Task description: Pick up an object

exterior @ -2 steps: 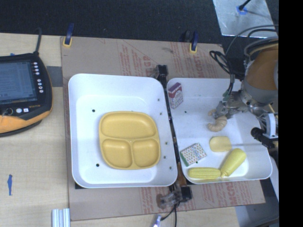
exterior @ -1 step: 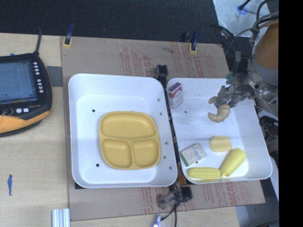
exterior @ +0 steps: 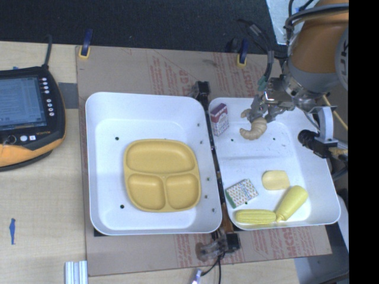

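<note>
Camera view, from above at a slant. The arm [exterior: 317, 37] reaches in from the right, its orange band over the far right corner of the right bin [exterior: 299, 152]. The hand [exterior: 263, 112] hangs low over that bin's far part, directly above a tan croissant-shaped piece [exterior: 253, 131] — the fingers appear to touch its upper end, but whether they grip it or are spread I cannot tell.

Right bin contents: small red-and-white carton [exterior: 219, 118] upright at the far left wall; the croissant piece just right of it; near the front, a patterned green-and-white packet [exterior: 241, 192], a pale yellow rounded block [exterior: 275, 180], a yellow corn cob [exterior: 256, 217] lying along the front wall, and a second yellow piece [exterior: 291, 202] tilted, its lower end touching the cob's right end.

Left bin [exterior: 103, 158]: one yellow three-compartment tray [exterior: 161, 174], lying flat near the middle.

Worktop [exterior: 41, 218]: both bins sit on a brown cardboard sheet [exterior: 142, 70] — blue clamps [exterior: 86, 43] at its far edge. A teach pendant [exterior: 26, 114] with lit screen lies at far left.
</note>
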Motion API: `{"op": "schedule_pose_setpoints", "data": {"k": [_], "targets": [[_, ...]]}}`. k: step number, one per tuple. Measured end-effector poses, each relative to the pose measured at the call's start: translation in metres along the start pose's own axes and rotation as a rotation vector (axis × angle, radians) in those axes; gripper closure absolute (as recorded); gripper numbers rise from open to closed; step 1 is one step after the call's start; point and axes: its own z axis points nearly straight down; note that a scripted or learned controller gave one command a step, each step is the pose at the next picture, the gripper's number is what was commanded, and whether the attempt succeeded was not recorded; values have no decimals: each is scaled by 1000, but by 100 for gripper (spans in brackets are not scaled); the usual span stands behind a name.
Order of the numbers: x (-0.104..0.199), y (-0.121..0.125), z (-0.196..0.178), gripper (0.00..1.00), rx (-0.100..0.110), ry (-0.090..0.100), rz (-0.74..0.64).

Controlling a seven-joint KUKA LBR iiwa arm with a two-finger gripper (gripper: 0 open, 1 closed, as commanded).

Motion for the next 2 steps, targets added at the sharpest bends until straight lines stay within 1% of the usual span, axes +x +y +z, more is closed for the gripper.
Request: {"op": "schedule_pose_setpoints", "data": {"k": [1,2], "targets": [[44,-2,-17,100,-1,1,1],[86,-2,12,100,2,0,-1]]}}
